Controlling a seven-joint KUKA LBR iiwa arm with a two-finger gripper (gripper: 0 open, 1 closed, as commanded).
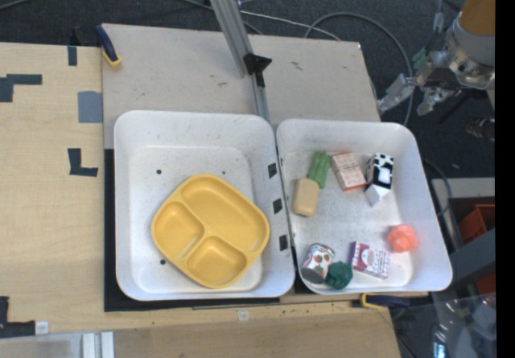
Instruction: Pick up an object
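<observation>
The right bin [418, 147] holds several small objects: a green piece [319, 167], a tan block [306, 197], a pink box [348, 170], a black-and-white carton [380, 178], an orange ball [401, 237], a pink-and-white packet [369, 259], a round printed item [318, 261] and a dark green lump [339, 275]. My gripper [418, 92] hangs above the bench just beyond the right bin's far right corner, clear of all the objects. Nothing is visible between its fingers.
The left bin [129, 187] holds a yellow divided plate [210, 228]. A slanted metal pole [229, 14] rises behind the bins and ends at the seam between them. Cables lie on the dark floor at the back. A blue-and-yellow clamp [109, 46] sits on the bench's far left.
</observation>
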